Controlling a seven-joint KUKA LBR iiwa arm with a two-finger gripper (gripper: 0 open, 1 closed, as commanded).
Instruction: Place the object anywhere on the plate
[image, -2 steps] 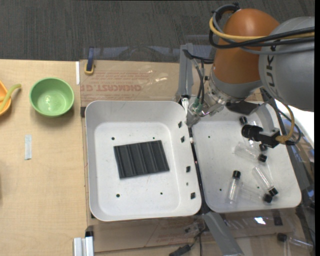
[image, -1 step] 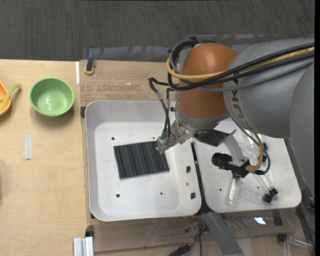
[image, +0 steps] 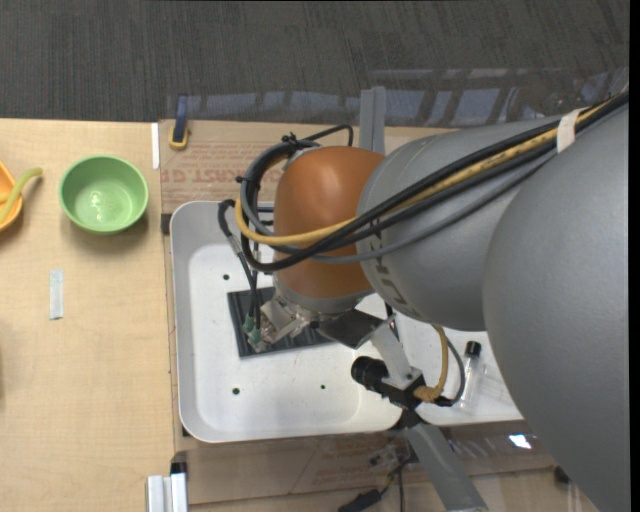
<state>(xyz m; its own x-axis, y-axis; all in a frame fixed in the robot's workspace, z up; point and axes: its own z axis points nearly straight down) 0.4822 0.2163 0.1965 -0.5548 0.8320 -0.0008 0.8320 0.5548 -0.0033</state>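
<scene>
The gripper (image: 262, 328) sits low in the white bin (image: 200, 300), approx. mid-bin, tucked under the orange band (image: 320, 220). We can't tell whether it's wide, narrow or holding anything, since the wrist hides that end. Directly beneath it, poss. touching, lies a dark flat rectangle (image: 243, 305), flat on the bin floor with its long axis running left-right and slightly skewed. We take this for the task's thing, though whether it's the object or the plate we can't say. So the key relation is that the thing is straight below the gripper, w/ a bit of it showing to the left and far side, so any coming move looks vertical rather than sideways. The arm (image: 450, 250) comes in from the right, bulky, elbow high, wrist bent steeply down into the bin. Well apart to the far left, a green bowl (image: 104, 194) stands on the bench (image: 80, 380), outside the bin.
</scene>
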